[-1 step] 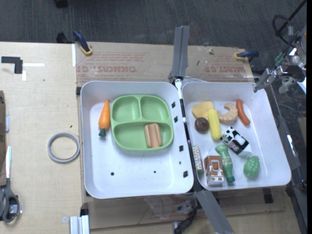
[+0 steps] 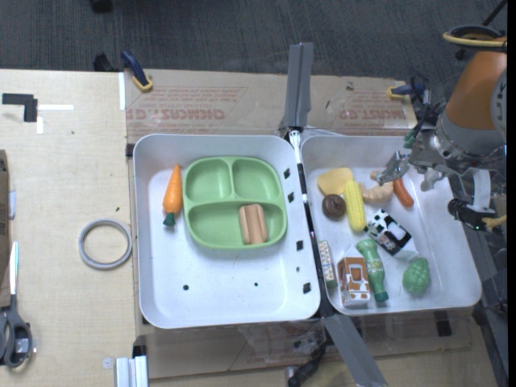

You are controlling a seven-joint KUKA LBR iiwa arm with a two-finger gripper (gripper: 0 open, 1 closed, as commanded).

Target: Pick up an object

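the arm (image 2: 477, 95) is reaching in from the right, its orange band sitting above the grey wrist, and the gripper (image 2: 409, 168) is hanging over the far right part of the right bin (image 2: 459, 297). whether the hand is wide, narrow or holding anything, i cannot tell from this angle; nothing is clearly showing between its tips.

just below the gripper, a small orange-red sausage (image 2: 402, 192) is lying tilted on the bin floor, with a pale beige piece (image 2: 376, 192) just beside it on the left. a corn cob (image 2: 354, 205) is lying lengthwise near the middle of that bin, touching a yellow wedge (image 2: 334, 181) at its top end, and a brown round toy (image 2: 334, 206) is sitting against the corn's left side. nearer the front, a black-and-white block (image 2: 389, 233) is resting at a slant, a green bottle (image 2: 372, 269) is lying beside an orange-and-white carton (image 2: 353, 280), and a green bumpy ball (image 2: 416, 276) is sitting near the front right corner.

in the left bin (image 2: 153, 280), a green divided tray (image 2: 201, 192) is holding a hot dog (image 2: 253, 223) in its front compartment, and a carrot (image 2: 172, 193) is lying just beside the tray's left edge.

on the bench to the left, a grey ring (image 2: 106, 243) is lying flat, well apart from the bins, with scissors (image 2: 14, 329) near the left edge.
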